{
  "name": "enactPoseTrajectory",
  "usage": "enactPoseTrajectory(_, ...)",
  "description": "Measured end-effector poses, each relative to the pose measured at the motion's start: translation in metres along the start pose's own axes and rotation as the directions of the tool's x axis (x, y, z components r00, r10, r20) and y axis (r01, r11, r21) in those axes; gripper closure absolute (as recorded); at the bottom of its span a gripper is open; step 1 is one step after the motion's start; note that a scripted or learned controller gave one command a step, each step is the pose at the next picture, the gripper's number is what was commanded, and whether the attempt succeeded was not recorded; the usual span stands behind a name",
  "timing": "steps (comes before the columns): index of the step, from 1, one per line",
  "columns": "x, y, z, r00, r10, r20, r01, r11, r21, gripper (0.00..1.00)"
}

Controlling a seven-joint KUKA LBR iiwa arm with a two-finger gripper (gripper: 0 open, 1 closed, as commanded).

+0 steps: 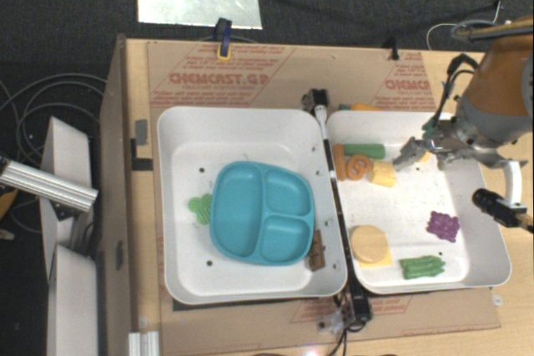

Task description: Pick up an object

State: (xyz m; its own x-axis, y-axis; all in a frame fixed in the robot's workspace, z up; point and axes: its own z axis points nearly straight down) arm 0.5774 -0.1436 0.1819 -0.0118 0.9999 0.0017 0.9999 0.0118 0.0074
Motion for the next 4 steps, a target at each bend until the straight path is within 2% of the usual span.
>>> enactPoseTrajectory(1,0.049,0.04,0.038,1.0,0.001,0.0,-0.001,1.0,0.005,0.0)
enactPoseTrajectory(2,0.022,0.023,0.101,1.0,0.012,0.002,-0.012,1.0,0.012,0.0)
enactPoseTrajectory(3,0.023,0.026,0.087,1.0,0.008,0.002,-0.008,1.0,0.004,1.0)
enactPoseTrajectory(4,0.098,0.019,-0.008,1.0,0.0,-0.001,0.0,1.0,-0.002,1.0)
